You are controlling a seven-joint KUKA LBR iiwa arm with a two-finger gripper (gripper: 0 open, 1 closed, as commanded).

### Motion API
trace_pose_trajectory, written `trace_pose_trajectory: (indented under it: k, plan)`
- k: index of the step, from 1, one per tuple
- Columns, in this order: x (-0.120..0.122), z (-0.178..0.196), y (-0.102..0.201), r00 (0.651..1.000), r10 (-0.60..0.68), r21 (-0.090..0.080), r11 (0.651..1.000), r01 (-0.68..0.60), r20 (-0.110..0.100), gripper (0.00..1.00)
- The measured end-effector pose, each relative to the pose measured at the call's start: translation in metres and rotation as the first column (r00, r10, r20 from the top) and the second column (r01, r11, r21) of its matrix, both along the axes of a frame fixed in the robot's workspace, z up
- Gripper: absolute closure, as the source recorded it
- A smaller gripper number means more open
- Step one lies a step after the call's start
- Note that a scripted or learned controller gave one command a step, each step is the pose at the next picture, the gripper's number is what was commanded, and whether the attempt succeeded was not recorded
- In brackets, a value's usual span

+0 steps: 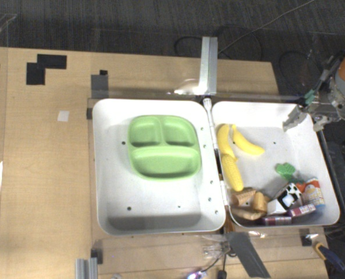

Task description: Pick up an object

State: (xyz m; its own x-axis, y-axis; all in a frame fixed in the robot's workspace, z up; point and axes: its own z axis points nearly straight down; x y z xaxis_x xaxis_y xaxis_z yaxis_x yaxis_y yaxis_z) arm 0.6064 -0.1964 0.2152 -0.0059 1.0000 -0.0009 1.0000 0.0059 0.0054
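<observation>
Over the right bin's (329,173) far right corner your gripper (305,116) hangs high, with nothing between its fingers; from this slant you cannot tell how wide the jaws stand, so check that before you descend.

Your candidates all lie in that bin. A banana (246,145) sits near the middle, well apart from the walls, and touches a corn cob (230,165) only at its near end. The cob runs along the divider between the bins. Toward the front, a small green piece (285,169) lies alone, and a crowded heap fills the front corner: brown bread-like pieces (249,202), a black-and-white block (288,196) and small bottles or tubes (309,199), all touching one another. A green tray (163,146) sits in the left bin (108,173); it is broad and flat, probably a poor fit for two fingers.

Go for the banana. It looks the easiest: free space on both long sides, and nothing leaning on its far end. Bring the gripper over its middle, turn the wrist so the fingers straddle its width rather than its length, and come straight down with the jaws wide. Close only once both fingers are below its crown, or it will likely squirt out sideways. Avoid the cob; the divider would probably block one finger. Avoid the heap too, where you risk catching two things or none.
</observation>
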Motion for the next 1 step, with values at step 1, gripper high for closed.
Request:
trace_pose_trajectory:
  k: [1]
  plan:
    - [0.0339,-0.1271,0.069,0.995,-0.103,0.0,0.995,0.103,0.005,0.0]
